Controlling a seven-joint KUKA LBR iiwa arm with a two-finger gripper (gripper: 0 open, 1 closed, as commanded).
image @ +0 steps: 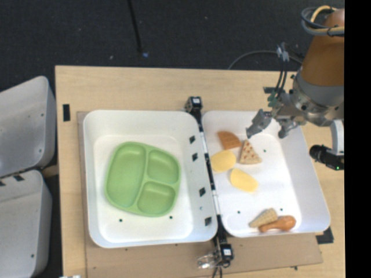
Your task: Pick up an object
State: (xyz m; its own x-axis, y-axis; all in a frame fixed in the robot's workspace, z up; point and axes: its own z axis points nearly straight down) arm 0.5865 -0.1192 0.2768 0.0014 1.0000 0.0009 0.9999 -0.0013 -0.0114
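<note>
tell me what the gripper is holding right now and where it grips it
Nothing is held. The gripper hangs open above the right bin, its fingers bare. The nearest item, a triangular food piece, lies apart below them.

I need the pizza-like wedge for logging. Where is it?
The triangular wedge lies in the right bin, upper middle, beside the brown piece.

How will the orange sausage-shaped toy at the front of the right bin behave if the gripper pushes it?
The orange sausage-shaped toy looks rounded and long, so it may roll sideways. Its surface seems smooth, so perhaps slippery. It lies against a tan wedge-shaped piece, which would probably shift with it.
</note>
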